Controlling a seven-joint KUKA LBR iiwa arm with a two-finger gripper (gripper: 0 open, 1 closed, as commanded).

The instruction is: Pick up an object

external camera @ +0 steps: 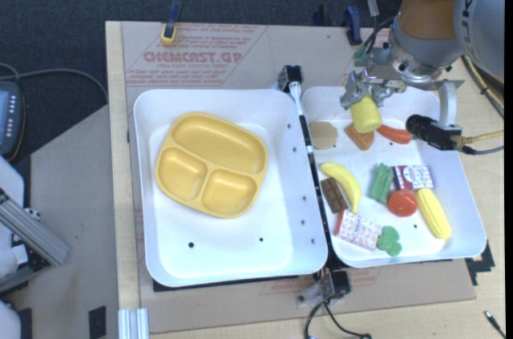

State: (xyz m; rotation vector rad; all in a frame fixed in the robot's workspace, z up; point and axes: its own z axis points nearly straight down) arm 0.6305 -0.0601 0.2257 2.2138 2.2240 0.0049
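Note:
In the camera view my gripper hangs over the back left part of the right bin. It is shut on a small yellow cylinder, which sticks out below the fingers. Just under the cylinder lie an orange wedge and a red-orange carrot, with a tan round cookie to their left. Further forward lie a banana, a brown bar, a green cucumber, a red tomato and a corn cob.
The left bin holds a yellow divided plate. A pink-and-white box and a green broccoli sit at the right bin's front. A red-and-white packet lies by the cucumber. A black fitting juts from the arm's side.

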